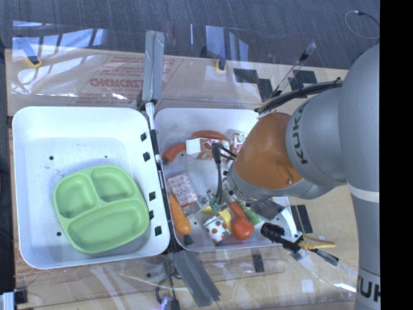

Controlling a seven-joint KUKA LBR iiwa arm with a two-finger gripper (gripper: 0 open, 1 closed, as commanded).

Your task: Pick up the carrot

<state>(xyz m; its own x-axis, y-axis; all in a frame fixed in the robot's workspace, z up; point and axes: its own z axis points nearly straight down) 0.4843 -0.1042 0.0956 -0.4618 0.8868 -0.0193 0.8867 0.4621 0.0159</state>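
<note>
While the carrot (180, 215) lies left of the pincer (222, 202), its grip cannot be told.

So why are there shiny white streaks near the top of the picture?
In the camera view, light glares off clear plastic sheeting behind the bins; the left bin looks bright and evenly lit, while the arm darkens part of the right bin.

"KU…" on arm (322, 141); red print on cardboard (116, 79), unreadable.
</note>
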